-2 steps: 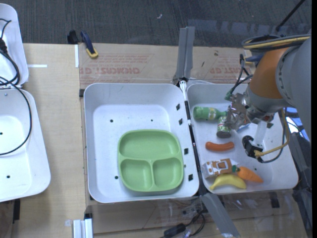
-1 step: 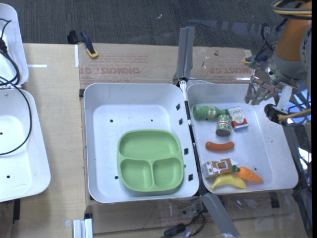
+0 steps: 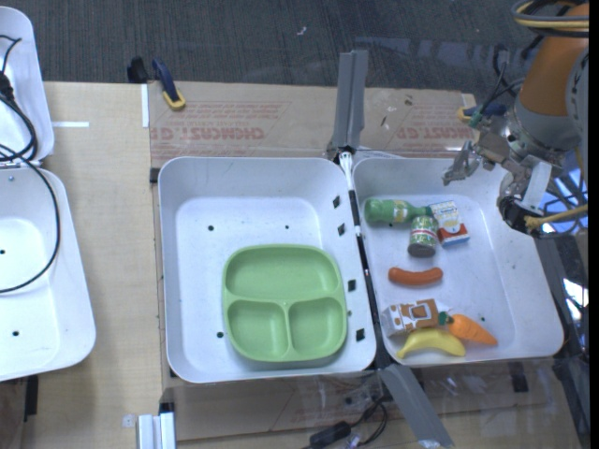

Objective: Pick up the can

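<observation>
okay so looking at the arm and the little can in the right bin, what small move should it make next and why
Probably shift the gripper toward the bin's middle, until it is above the small silver can with the green label. The gripper sits near the far edge of the right white bin, off to one side of the can, which stands upright between the green bottle and the small red-and-white carton.

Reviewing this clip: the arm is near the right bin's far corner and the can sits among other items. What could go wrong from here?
The can stands tight against the green bottle and the small carton, so descending fingers may strike or grab a neighbour instead. The gripper hangs near the right bin's far wall, which it might clip.
</observation>
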### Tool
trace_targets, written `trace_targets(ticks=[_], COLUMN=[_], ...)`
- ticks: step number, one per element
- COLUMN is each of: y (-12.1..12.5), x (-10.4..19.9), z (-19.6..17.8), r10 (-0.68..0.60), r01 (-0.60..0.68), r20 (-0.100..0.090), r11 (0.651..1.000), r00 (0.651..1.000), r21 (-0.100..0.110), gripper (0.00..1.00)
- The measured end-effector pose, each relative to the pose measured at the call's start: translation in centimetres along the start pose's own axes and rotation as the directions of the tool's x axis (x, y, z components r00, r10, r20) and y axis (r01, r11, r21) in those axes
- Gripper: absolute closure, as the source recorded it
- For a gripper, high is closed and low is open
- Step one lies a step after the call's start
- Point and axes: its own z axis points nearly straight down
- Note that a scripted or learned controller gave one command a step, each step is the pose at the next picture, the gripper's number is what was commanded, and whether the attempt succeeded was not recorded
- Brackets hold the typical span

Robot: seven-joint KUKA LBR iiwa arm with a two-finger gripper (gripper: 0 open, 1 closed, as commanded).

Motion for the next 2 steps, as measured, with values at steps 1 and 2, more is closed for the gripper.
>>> trace_targets(ticks=[1,2], y=[-4.1,-2.9], x=[4.1,8.0], z=[9.6,0.2], r10=[0.093,0.218], r01=[-0.093,-0.218], r20=[-0.004,0.0], r11=[0.996,0.976], r00=[0.996,0.976], r21=[-0.008,0.001], gripper=[0.0,0.0])
